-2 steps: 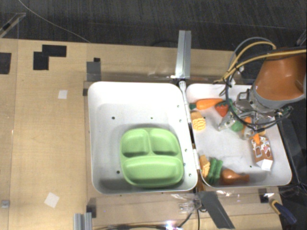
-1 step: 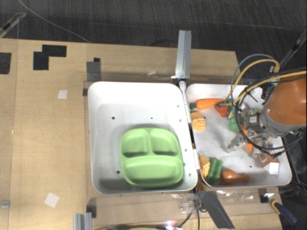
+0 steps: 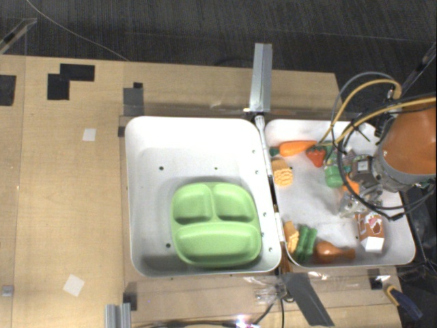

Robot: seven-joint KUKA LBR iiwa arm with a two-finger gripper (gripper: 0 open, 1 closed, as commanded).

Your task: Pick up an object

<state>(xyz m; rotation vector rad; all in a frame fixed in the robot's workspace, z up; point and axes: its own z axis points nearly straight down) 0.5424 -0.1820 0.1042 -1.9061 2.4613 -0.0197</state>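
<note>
The grey arm's gripper point(image 3: 355, 200), its state indiscernible among cables, hangs over the right white bin point(image 3: 403, 251) near a small brown-and-white carton point(image 3: 371, 232), probably light, rigid, graspable across its sides.

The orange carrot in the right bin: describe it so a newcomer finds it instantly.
Look in the right bin, along its far wall near the divider. The carrot lies there on its side, long and plain orange, beside a red piece.

Green tray point(image 3: 216, 224) in left bin point(image 3: 147, 149), toys right.
</note>
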